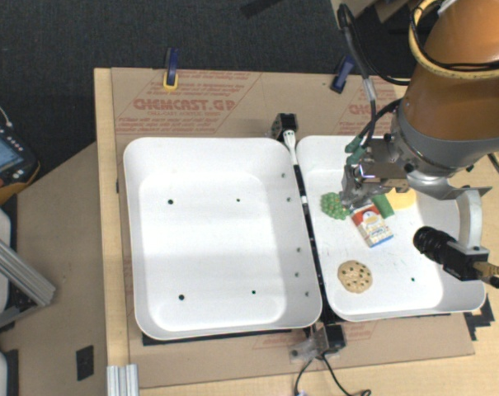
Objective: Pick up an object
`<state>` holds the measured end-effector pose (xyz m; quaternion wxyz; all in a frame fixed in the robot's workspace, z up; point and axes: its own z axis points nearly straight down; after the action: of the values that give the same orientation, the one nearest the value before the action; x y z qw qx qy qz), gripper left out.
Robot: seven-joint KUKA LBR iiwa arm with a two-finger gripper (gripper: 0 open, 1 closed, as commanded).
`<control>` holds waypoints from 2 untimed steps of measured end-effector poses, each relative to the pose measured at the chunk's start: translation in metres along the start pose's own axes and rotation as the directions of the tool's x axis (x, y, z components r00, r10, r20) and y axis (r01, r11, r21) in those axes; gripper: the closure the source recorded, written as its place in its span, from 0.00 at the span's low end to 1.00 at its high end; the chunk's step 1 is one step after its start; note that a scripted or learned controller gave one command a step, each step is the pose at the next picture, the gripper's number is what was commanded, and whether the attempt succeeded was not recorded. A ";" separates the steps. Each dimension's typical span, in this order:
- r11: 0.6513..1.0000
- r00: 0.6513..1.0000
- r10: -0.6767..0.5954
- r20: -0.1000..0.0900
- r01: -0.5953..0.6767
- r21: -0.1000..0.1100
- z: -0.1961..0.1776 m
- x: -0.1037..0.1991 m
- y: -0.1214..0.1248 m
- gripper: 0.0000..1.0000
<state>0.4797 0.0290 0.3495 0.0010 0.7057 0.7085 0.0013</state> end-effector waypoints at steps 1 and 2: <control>1.000 1.000 0.002 0.001 -0.002 -0.002 -0.010 -0.002 0.001 1.00; 1.000 1.000 -0.001 -0.001 0.001 -0.001 -0.034 0.032 0.000 1.00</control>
<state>0.4797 0.0606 0.3831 0.0012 0.7054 0.7088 0.0020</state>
